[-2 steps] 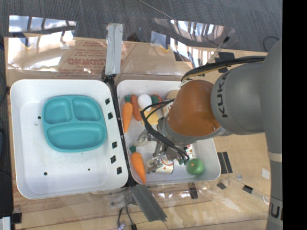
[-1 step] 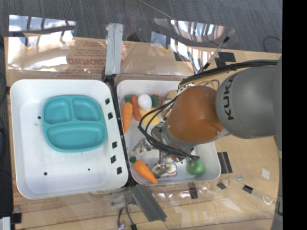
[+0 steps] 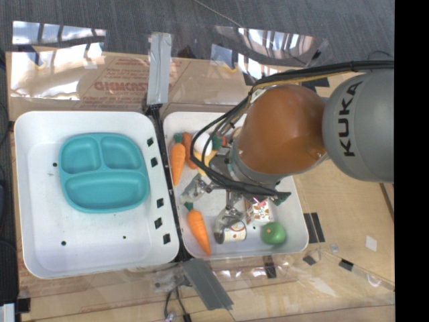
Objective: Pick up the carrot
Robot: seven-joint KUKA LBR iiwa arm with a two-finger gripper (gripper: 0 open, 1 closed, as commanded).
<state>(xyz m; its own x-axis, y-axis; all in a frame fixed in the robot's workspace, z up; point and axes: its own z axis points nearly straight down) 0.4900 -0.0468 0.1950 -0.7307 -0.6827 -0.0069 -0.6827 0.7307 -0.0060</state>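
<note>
Three carrots lie in the right bin (image 3: 295,210). One carrot (image 3: 177,164) rests along the left wall near the back, with a smaller carrot (image 3: 187,139) just behind it. A third carrot (image 3: 198,231) lies near the front left corner. My gripper (image 3: 213,206) hangs low over the middle of this bin, under the orange wrist band (image 3: 278,129). It is open, one finger (image 3: 196,188) reaching left and the other finger (image 3: 228,221) pointing to the front. Nothing sits between them. The front carrot is just left of the lower finger.
A green round fruit (image 3: 273,233) sits in the right bin's front right corner, beside a white and red packet (image 3: 259,212) and a small printed item (image 3: 235,232). The left bin (image 3: 40,247) holds a teal divided plate (image 3: 104,172). The arm hides much of the right bin's back.
</note>
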